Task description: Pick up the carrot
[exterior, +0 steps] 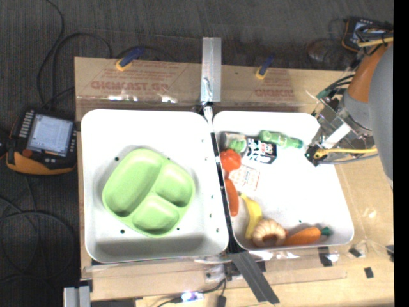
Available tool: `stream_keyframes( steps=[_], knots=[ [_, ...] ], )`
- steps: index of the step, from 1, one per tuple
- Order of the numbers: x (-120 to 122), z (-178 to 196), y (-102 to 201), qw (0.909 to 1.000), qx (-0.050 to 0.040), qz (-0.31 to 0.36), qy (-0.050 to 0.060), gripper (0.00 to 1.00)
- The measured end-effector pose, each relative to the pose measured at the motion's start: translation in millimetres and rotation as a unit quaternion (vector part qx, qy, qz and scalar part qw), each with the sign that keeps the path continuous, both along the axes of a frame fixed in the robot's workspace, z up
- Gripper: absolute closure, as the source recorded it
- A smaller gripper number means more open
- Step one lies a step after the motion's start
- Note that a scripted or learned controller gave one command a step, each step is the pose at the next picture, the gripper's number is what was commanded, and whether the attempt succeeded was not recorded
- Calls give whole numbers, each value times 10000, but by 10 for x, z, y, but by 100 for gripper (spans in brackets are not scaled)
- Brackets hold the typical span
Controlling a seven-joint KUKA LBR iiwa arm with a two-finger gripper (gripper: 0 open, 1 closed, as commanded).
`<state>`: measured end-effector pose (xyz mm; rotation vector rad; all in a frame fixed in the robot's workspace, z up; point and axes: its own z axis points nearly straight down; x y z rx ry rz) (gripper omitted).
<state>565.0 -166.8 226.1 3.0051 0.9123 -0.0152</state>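
carrot (304, 236) lying at near edge of right bin (332, 190), green top toward the corner, thick end touching a bread roll (268, 231). tool (314, 152) poised over far right rim, well apart; too small and dark to tell whether clenched or released.

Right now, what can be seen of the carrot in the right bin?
The carrot is a small orange toy, plastic by its look, with a green leafy tip pointing right. It lies flat, roughly level across the picture, in the right bin close to its near wall. Its blunt left end touches or overlaps a tan, shell-like pastry toy. The pincer hangs apart from it, near the bin's far right side.
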Motion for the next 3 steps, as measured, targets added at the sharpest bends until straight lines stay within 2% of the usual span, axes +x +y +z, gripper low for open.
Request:
stream_keyframes(
  steps=[1, 2, 3],
  knots=[
    [-163, -154, -579, 9988, 3, -494, 5, 100],
    [-8, -205, -567, 9818, -9, -1898, -3, 100],
    [645, -241, -32, 9817, -10, -1906, -6, 100]
  ],
)
